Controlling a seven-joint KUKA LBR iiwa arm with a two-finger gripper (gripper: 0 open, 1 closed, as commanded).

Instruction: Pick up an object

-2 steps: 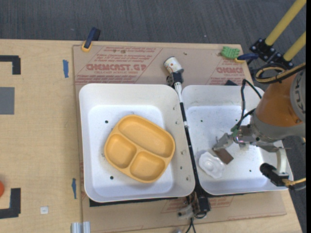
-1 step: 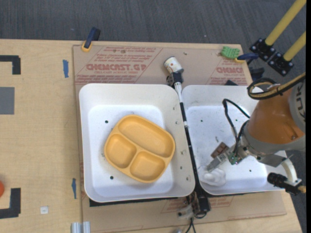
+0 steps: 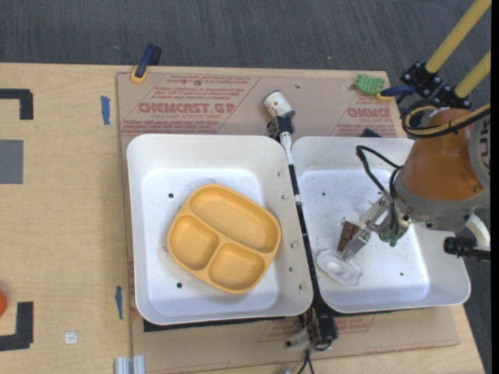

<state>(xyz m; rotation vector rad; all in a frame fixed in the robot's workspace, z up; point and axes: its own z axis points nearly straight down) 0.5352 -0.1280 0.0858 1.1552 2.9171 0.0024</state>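
So the bench [image 3: 62, 209] is a light wood top with a brown cardboard sheet [image 3: 195, 100] laid over it, red print on the cardboard. On that sit the two white bins side by side, touching along their inner edges. The left bin [image 3: 148, 170] has a yellow divided plate [image 3: 224, 238] in it, three compartments, sitting a bit rotated roughly in the middle of the bin floor.

The arm [image 3: 440, 170] comes in from the right, with its orange band hanging over the right bin [image 3: 327, 185]. The gripper [image 3: 357, 242] is down low inside that bin, angled toward the lower left. Honestly can't tell how far apart the fingers are, it's all a dark brownish blur at the tip, and I can't make out anything held between them either.

Just below the tip, lying on the floor of the right bin near its front left corner, is a small clear plastic object [image 3: 338, 269], maybe a little cup or lid. It looks just beside the gripper tip; touching or not, I can't say.

Small stuff: a white knob thing [image 3: 274, 102] at the back between the bins, a green clip [image 3: 369, 84], and a blue and yellow clamp [image 3: 145, 61] at the cardboard's back edge
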